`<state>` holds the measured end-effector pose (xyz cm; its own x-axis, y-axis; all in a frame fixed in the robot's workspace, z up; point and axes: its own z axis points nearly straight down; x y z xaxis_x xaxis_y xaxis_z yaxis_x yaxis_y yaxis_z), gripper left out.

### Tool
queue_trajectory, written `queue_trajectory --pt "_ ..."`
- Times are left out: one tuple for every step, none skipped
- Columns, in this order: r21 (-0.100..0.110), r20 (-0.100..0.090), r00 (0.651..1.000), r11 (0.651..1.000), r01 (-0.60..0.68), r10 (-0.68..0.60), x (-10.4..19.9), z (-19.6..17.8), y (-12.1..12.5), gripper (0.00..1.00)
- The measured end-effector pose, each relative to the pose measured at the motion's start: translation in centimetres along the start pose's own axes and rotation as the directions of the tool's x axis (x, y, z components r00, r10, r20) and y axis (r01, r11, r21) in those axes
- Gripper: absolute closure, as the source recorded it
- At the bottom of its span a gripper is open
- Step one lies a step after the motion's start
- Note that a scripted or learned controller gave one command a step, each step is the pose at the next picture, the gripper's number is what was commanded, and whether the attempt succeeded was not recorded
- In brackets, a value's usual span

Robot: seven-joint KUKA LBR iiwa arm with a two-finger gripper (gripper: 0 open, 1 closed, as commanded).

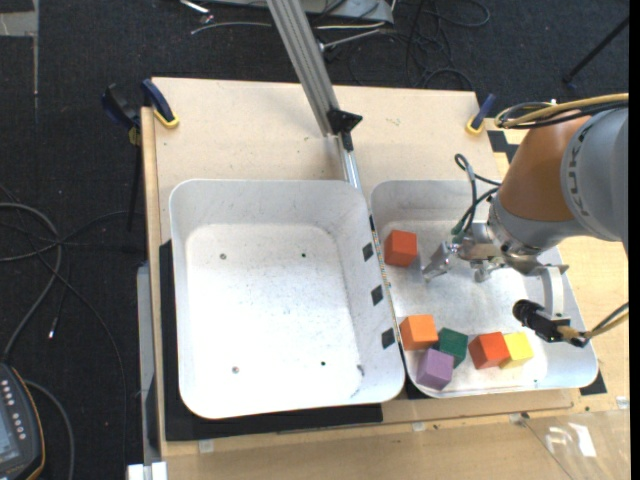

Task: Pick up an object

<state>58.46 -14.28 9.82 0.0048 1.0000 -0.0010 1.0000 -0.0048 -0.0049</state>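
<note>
In the right bin (425, 196) lie several small blocks. An orange block (401, 248) sits alone near the bin's left wall. Along the front edge lie another orange block (419, 330), a green one (454, 344), a purple one (434, 368), a red one (488, 350) and a yellow one (519, 347). My gripper (459, 266) hangs over the middle of this bin, just right of the lone orange block. It is open, and nothing sits between its fingers (437, 263).
The left bin (200, 268) stands beside the right one, sharing a raised divider (375, 268). A slanted metal pole (305, 53) reaches down to the bins' back edge. Clamps (158, 103) grip the bench corners. A black cable end (535, 318) hangs by the wrist.
</note>
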Motion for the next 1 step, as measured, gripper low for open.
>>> queue_trajectory --pt "-0.004 0.002 1.000 1.000 -0.004 0.004 -8.18 0.25 -6.20 0.00"
